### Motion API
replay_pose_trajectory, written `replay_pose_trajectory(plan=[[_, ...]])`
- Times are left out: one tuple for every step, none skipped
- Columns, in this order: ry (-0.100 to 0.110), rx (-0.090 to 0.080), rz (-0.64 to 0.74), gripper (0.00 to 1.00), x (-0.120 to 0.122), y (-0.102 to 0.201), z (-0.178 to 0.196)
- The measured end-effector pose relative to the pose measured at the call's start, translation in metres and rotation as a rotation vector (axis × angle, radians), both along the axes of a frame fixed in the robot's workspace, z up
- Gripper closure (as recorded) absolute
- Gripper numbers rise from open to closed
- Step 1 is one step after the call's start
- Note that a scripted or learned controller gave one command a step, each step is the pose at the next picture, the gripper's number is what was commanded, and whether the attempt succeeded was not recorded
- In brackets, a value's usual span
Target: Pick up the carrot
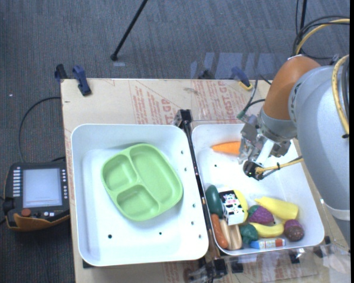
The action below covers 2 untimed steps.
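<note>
Orange carrot [226, 148] by right bin [231, 174] far edge, probably light, stiff, slick; grab mid-body. Gripper [246, 155] at thick end, jaws: can't tell.

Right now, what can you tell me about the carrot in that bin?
The carrot is orange, plastic by its look, tapering to a point at its left end. It lies flat on the white floor of the right bin, near the far wall, apart from the toy food heaped at the near end. Its thick end reaches the gripper; whether they touch I cannot tell.
</note>
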<state>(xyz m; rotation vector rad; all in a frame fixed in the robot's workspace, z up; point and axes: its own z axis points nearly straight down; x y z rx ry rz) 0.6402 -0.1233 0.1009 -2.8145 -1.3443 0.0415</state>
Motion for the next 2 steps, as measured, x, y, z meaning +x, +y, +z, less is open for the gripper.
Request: replay_pose_trajectory(plan=[[0.001, 0.000, 0.001, 0.00, 0.000, 0.000, 0.000], [-0.013, -0.006, -0.232, 0.00, -0.004, -0.005, -0.017]])
